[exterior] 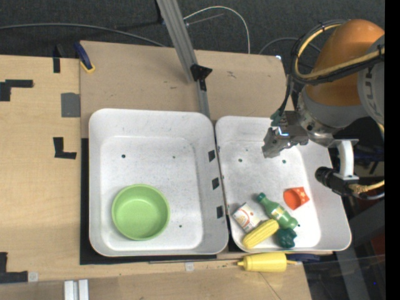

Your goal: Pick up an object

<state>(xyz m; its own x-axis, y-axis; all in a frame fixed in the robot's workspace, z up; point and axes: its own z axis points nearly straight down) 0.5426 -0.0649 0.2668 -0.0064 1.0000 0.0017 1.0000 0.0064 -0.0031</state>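
The left bin (100, 130) held a single light-green bowl (140, 212), upright near its front-left corner. Between the two bins, small black clips (215, 182) sat along the shared edge, and a grey metal pole (178, 27) slanted down from the top of the view to the bench behind that seam.

The right bin (250, 130) carried its objects clustered at the front. Leftmost lay a small white cup with a red label (245, 217), tipped on its side. Just beside it, a yellow toy corn cob (260, 233) lay at an angle, touching a green bottle (277, 212) that lay slanted above it. A dark green toy (286, 238) sat at the corn's right end, and an orange-red block (296, 197) rested a little apart toward the right wall. Outside the bin, on the bench at its front rim, lay a yellow mustard bottle (264, 262).

The gripper (275, 145) hung over the back part of the right bin, well apart from the cluster, with nothing between its fingers; how far they were spread could not be told. The arm's orange band (344, 55) showed above it at upper right.
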